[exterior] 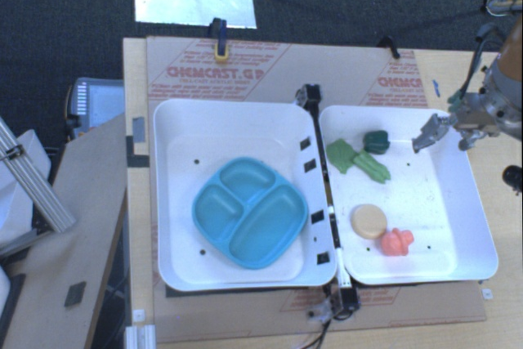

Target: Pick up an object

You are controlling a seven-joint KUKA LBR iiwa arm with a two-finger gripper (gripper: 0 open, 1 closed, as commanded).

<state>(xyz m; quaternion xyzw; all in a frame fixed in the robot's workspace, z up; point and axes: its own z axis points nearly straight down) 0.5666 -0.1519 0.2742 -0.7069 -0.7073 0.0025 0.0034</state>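
Objects for the picking sit in the right bin [458, 176], and the gripper [445, 133] hangs over its far right rim with jaws spread, pinching nothing. Nearest, one dark green pepper [376, 141], one light green piece [356, 159]; further, one tan disc [368, 221], one pink toy [396, 242]: all look light, stiff, slick plastic, so I'd grip across the middle. One blue plate [248, 211] fills the left bin [180, 135].

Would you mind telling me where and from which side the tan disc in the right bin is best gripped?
I'd judge across its width, from straight above. The tan disc lies flat and round, so any opposing pair of edges suits. The pink toy sits close at its lower right, so the fingers are best set clear of that side.
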